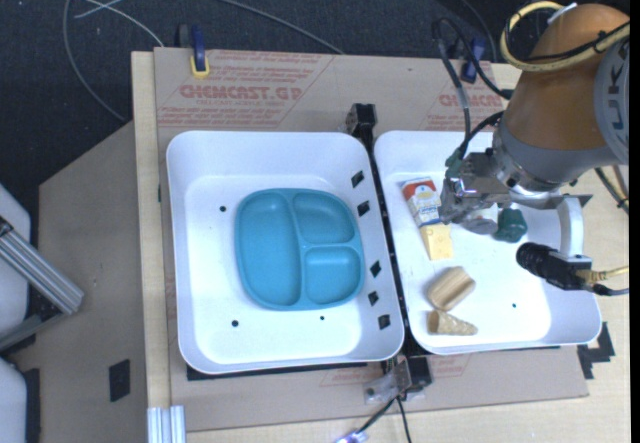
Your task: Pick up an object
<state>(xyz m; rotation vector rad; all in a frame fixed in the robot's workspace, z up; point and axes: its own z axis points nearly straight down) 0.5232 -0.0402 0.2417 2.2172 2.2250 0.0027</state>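
Observation:
My gripper (463,203) hangs low over the back of the right bin (560,326), under the grey and orange arm (565,91). A small red and white carton (420,198) lies just to its left, and a yellow block (437,242) sits right in front of that carton. To the gripper's right rests a dark green object (512,223), with a grey piece (481,225) between them. Nearer the front lie a tan bread-like roll (450,286) and a tan wedge (453,324). I see nothing lifted by the gripper.
The left bin (195,231) holds a blue divided plate (298,248). A raised rim with black clips (368,221) separates the two bins. Bare white floor lies in the right bin's front right part. Cables run behind the bench.

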